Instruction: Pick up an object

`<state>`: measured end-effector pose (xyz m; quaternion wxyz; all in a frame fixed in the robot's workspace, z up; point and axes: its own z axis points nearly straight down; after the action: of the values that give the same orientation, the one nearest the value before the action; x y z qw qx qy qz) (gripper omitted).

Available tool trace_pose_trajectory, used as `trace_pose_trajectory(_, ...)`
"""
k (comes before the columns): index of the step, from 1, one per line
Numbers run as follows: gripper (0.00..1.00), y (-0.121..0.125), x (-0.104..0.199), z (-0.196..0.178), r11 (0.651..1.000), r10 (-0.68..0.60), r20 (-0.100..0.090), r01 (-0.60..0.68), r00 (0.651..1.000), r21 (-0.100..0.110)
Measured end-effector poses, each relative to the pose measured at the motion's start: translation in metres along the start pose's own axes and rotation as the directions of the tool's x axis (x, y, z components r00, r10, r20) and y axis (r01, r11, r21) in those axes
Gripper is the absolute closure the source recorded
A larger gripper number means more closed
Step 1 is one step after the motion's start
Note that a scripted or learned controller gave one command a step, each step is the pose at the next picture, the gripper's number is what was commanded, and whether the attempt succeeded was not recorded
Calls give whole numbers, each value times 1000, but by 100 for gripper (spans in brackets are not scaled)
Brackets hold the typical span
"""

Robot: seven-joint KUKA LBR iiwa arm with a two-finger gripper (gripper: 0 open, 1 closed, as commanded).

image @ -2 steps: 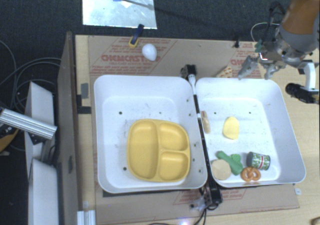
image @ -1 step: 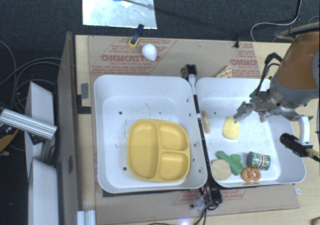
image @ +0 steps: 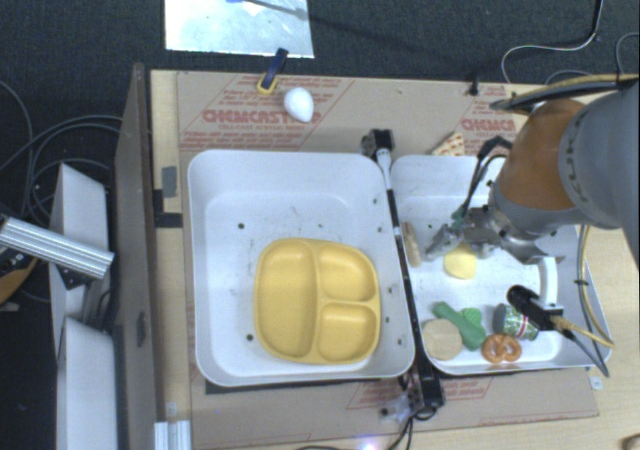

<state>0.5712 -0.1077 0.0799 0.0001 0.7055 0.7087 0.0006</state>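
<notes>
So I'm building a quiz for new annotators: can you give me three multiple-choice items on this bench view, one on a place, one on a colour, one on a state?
1. Where does the sectioned tray lie?
A. left bin
B. right bin
C. on the cardboard

2. What colour is that tray?
A. red
B. yellow
C. blue

3. How does the white egg-like object stand to the bins?
A. inside the left bin
B. inside the right bin
C. outside both, on the cardboard

Answers: 1 A, the tray rests inside the left bin. 2 B, it is plainly yellow. 3 C, it sits beyond the bins' far rims.
</notes>
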Motion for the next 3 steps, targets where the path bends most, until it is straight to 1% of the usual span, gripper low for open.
trace_pose_trajectory(1, 100, 1, -2, -16, 1000, 1, 1, -1, 1000, -5)
trace_pose_trajectory(2, 0, 1, -2, -16, 1000, 1, 1, -1, 1000, -4)
trace_pose_trajectory(3, 0, -12, -5, -4, 1000, 4, 0, -4, 1000, 2)
